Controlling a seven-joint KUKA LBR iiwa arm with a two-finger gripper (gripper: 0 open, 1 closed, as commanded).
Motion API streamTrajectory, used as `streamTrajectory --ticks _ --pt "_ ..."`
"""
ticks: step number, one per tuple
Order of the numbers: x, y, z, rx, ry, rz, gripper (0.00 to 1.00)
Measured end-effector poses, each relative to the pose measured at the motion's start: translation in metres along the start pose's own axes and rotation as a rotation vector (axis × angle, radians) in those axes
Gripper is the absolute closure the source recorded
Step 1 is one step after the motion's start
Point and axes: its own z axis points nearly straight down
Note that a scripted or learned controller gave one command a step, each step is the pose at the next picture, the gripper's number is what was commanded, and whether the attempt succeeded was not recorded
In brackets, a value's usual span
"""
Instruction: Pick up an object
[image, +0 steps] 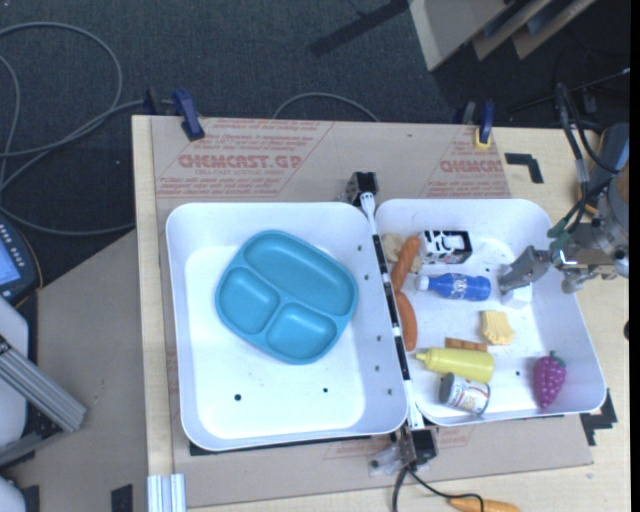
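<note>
Mostly plastic | blue tray (287, 295): rounded, three-compartment | grapes (548, 378): knobbly purple

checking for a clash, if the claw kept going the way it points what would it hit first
The claw points left across the right bin. The blue bottle lies first in that line, though the claw's height above it is unclear.

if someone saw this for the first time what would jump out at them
The big blue divided plate lying alone in the left bin draws the eye first. After that comes the clutter of small things in the right bin: a yellow mustard bottle, purple grapes, a blue bottle and two hot dogs along its left wall. The gripper hangs over that bin's right side.
</note>
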Motion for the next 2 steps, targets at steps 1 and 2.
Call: streamTrajectory --ticks 1,2 --pt "-0.018 0.013 0.114 0.01 0.002 0.002 0.0" --pt "-0.03 0.024 0.203 0.006 0.002 0.001 0.0"
